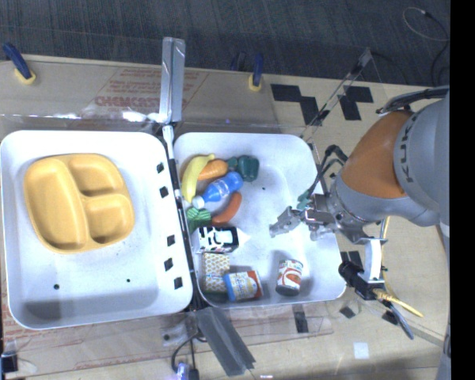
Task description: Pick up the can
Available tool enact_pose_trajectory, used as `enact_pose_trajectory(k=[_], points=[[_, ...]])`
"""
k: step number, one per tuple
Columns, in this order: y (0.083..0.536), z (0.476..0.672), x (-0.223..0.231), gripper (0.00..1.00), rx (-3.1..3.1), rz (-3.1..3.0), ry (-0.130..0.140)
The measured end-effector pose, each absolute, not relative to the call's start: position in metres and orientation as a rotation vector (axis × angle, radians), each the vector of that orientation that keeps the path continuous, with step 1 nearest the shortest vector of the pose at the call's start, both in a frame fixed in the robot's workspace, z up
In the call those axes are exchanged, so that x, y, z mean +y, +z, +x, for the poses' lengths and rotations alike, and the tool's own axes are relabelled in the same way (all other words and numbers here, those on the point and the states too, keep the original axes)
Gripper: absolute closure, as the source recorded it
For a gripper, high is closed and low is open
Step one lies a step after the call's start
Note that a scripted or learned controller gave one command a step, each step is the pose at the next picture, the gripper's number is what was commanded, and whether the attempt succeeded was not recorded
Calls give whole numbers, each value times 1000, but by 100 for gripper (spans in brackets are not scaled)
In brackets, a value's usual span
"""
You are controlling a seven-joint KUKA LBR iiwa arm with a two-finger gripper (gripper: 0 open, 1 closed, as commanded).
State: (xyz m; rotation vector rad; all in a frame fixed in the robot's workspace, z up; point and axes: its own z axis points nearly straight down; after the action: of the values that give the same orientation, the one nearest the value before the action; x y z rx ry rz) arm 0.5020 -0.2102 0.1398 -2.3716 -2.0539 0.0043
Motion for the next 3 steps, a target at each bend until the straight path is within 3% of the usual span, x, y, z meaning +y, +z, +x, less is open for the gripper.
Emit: enact_pose_trajectory(k=[1,2,3], points=[[91,477,-200,0,-1950,-2459,2],[101,477,-200,100,-1957,-2454,1],[101,477,-200,0,-1957,-2454,2]])
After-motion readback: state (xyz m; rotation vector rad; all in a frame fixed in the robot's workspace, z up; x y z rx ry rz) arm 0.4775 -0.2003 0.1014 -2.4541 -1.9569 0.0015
